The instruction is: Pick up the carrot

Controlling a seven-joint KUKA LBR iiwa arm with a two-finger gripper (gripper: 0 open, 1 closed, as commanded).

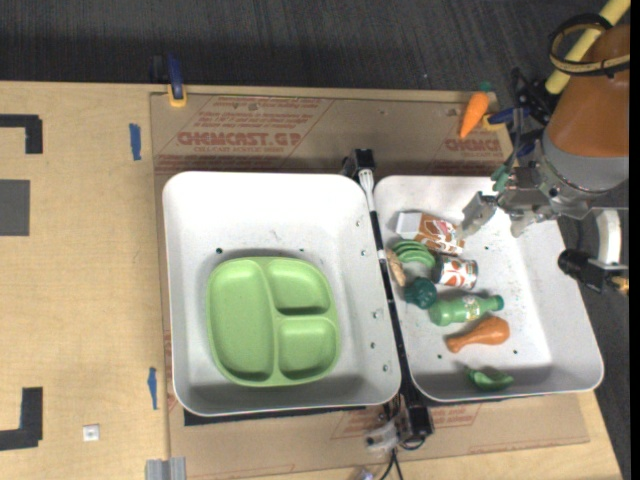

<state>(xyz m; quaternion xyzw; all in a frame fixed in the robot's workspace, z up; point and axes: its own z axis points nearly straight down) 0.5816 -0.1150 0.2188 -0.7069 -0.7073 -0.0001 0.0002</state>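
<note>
So the carrot [474, 114] is sitting outside both bins, on the cardboard-topped table [80, 298] just past the far edge of the right bin [570, 363], near its back corner. The claw [495, 208] is hovering over the back part of that right bin, fingers spread apart with nothing between them, well short of the carrot. Below it there's a pile of stuff: a small can [455, 272], a green bottle [462, 311], an orange drumstick-looking thing [478, 335]. The left bin [200, 218] has a green divided tray [271, 318] in it.
</note>
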